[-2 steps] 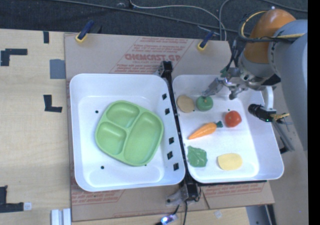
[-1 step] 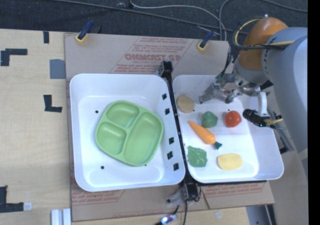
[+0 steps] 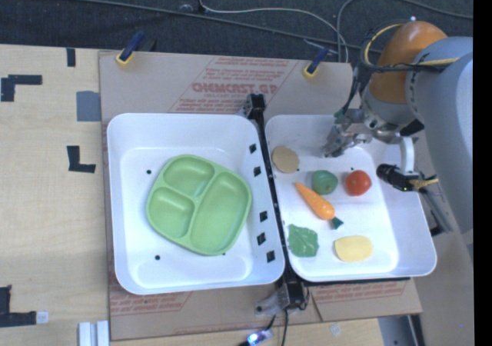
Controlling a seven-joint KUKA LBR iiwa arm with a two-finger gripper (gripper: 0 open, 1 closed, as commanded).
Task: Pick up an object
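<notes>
Nearest the camera, the right bin (image 3: 419, 260) held a yellow piece (image 3: 354, 247) at its near side, with a green leafy piece (image 3: 303, 241) just left of it, close to the divider between the bins. Slightly farther back lay a carrot (image 3: 316, 201), orange, slanted, its dark green tip pointing toward the yellow piece. Behind the carrot sat a green round piece (image 3: 324, 181) and, just right of it, a red tomato (image 3: 357, 182); the two were near each other but apart. Farther still, a tan round piece (image 3: 285, 158) rested by the left wall of that bin.

The left bin (image 3: 127, 206) carried a green divided plate (image 3: 200, 203), three compartments, lying flat and turned at an angle, nothing in it.

At the far side of the right bin the gripper (image 3: 336, 144) hung low over bare white floor, behind the green round piece and tomato, right of the tan piece, apart from all of them. Nothing was between the fingers; whether they were apart or together could not be told. The grey arm (image 3: 450, 106) with its orange band (image 3: 400, 60) came in from the right.
</notes>
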